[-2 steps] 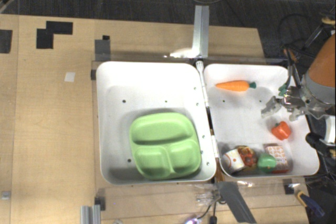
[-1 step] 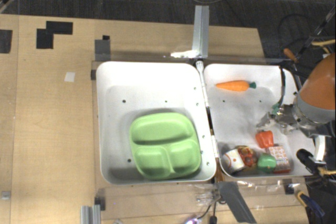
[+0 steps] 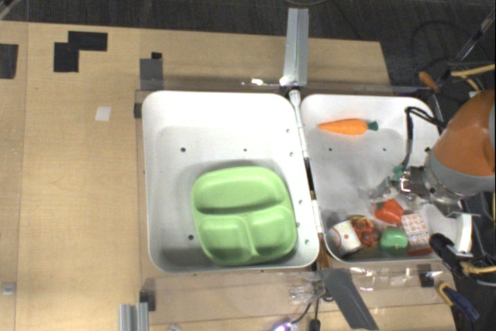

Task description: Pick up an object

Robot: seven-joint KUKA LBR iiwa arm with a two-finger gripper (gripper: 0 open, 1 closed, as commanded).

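On the far left of my view I have the pale wooden surface (image 3: 70, 190), bare apart from a few black patches near its top edge. Next comes the left white bin (image 3: 167, 128), which holds one thing: a light green plastic tray with three compartments (image 3: 244, 215), lying flat toward the bin's near side. Across the divider sits the right white bin (image 3: 341, 167). An orange toy carrot with a green tip (image 3: 345, 126) lies alone near its far wall. Along its near wall I see a cluster: a small white can with a printed label (image 3: 347, 235), a red-orange lumpy toy (image 3: 388, 211), a green rounded piece (image 3: 394, 242) and a white patterned packet (image 3: 415, 226), all close together or touching. My grey arm with the orange band (image 3: 469, 139) reaches in from the right, and its gripper (image 3: 401, 186) hangs just above the red-orange toy. I cannot tell how it is set. I judge nothing is lifted yet; the whole pick remains, with the red-orange toy the likeliest target.
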